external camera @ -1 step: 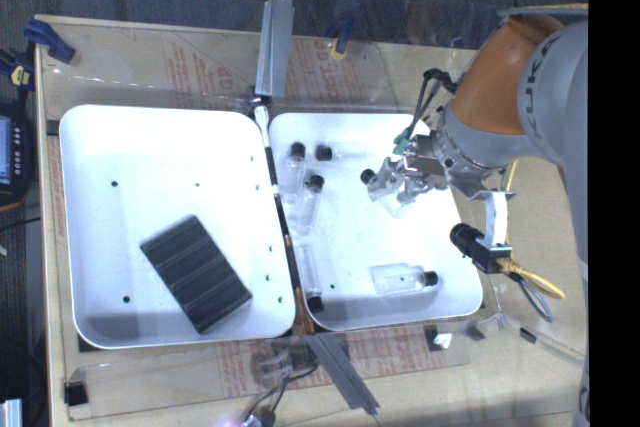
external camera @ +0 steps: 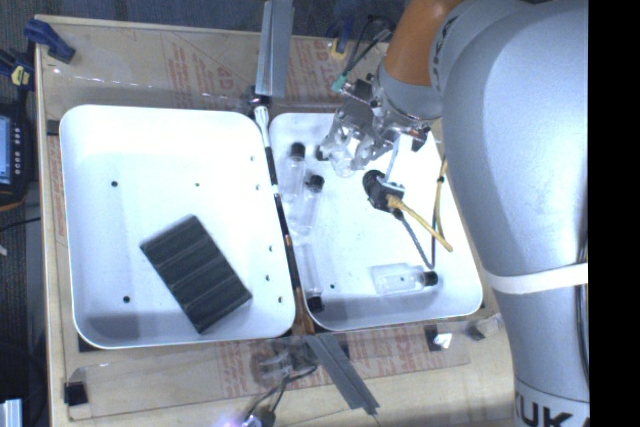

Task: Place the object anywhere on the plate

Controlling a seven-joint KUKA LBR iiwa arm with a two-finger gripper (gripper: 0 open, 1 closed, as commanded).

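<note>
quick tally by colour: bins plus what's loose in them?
White: 2, the left bin and the right bin
Black: 1, the ribbed plate in the left bin
Clear: 1, the clear piece near the right bin's front edge; the glints by that bin's left wall are too faint to count
Total: 4

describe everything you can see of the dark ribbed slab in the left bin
The dark grey rectangular ribbed slab lies flat on the floor of the left white bin, in the lower half of the view, turned at a slant to the bin's walls. Parallel grooves run along its length, and its surface looks matte, like rubber or plastic. Nothing rests on it. Its lowest corner comes close to the bin's wall.
</note>
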